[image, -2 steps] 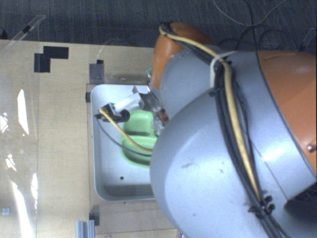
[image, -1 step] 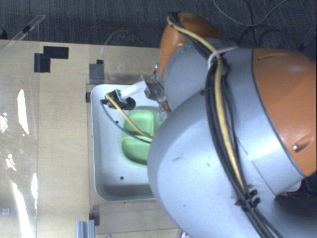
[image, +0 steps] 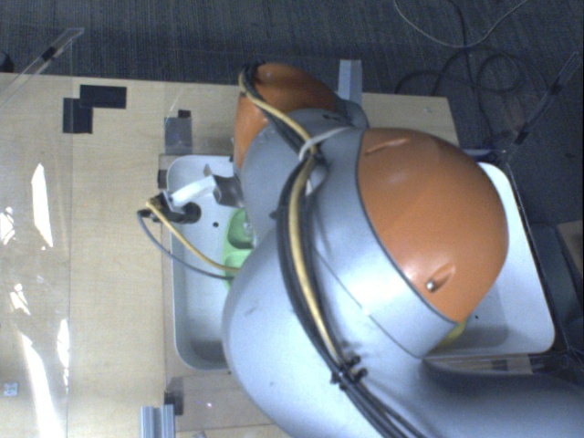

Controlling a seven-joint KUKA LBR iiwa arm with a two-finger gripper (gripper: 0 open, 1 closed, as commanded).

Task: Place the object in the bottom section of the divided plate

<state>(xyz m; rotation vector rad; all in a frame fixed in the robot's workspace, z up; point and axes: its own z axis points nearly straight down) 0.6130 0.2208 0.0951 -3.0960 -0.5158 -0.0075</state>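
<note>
Grey metal and glossy orange caps make up the arm [image: 301, 336], which is by far the biggest thing we see. It comes in from the right, bends over both bins and hides most of them, with a bundle of black and yellow cables strapped along it. Its wrist end points down over the far part of the bin on the view's left. There we make out the gripper [image: 228, 192] only as a dark grey piece, and we cannot tell whether it is open or closed, or whether it holds anything.

Under the arm lies the pale wooden bench [image: 109, 318], with a clear sheet over its left side catching streaks of light. Beyond the bench's far edge is dark blue-grey carpet [image: 182, 16], with thin cables looping across it at the upper right.

We see the right bin [image: 529, 281] only along its right wall. A strip on its near rim carries dark marks too blurred to read. The left bin [image: 192, 336] shows its left wall and near corner.

Next in size is the green object [image: 239, 237]. It lies on the left bin's floor, toward the far half, its right side hidden under the arm.

Black tape marks [image: 91, 106] sit near the bench's far left corner.
</note>
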